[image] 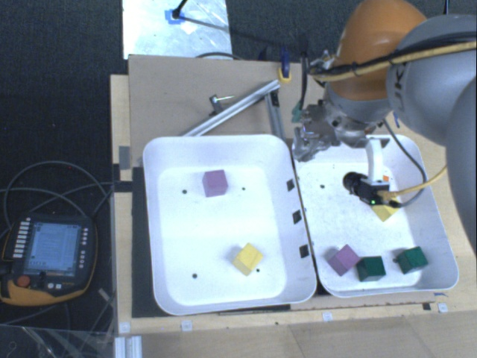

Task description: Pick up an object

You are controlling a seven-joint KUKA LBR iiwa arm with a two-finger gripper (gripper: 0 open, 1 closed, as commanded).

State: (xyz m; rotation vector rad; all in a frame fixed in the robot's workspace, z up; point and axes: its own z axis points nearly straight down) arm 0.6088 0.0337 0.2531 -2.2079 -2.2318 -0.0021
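Approach stage: hanging gripper [304, 149] above right bin [332, 215] far-left corner, clear of everything, width impossible to tell. Probably choosing between yellow block [385, 213] toward right edge and purple block [343, 259], dark green block [370, 268], green block [411, 259] lining near edge.

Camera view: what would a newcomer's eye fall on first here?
The grey arm, with its orange band, looms over the right bin. Then the cubes: a purple cube and a yellow cube in the left bin, two green cubes along the right bin's near wall.

purple cube [215, 183], yellow cube [248, 259], white bin [160, 222]
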